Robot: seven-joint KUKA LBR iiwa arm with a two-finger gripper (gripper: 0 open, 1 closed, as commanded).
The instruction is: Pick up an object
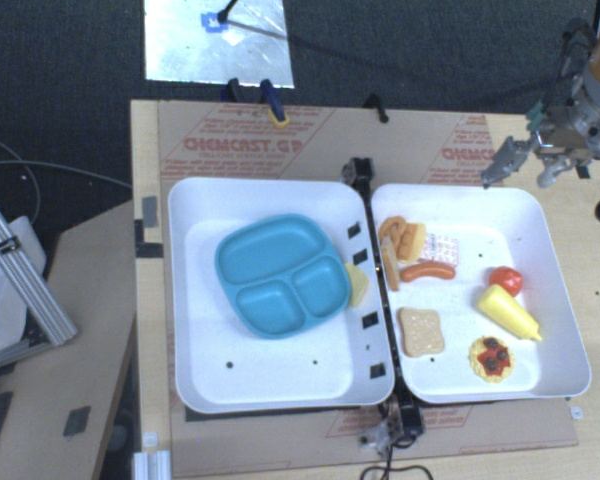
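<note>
The right bin [555, 268] holds several toy foods: orange fries [402, 238], a pink-and-white packet [441, 246], a sausage [427, 271], a red tomato [506, 280], a yellow bottle [508, 313], a bread slice [421, 331] and a small pizza [491, 358]. My gripper [520, 174] hangs above the right bin's far edge, toward the upper right. It is open, its two fingers spread apart with nothing between them. It is well clear of all the foods.
The left bin [195, 268] holds a blue compartment plate [280, 274] and a yellow piece [358, 284] by the divider. A foil sheet [218, 28] lies beyond the cardboard at the back. A metal frame [15, 268] stands at the left.
</note>
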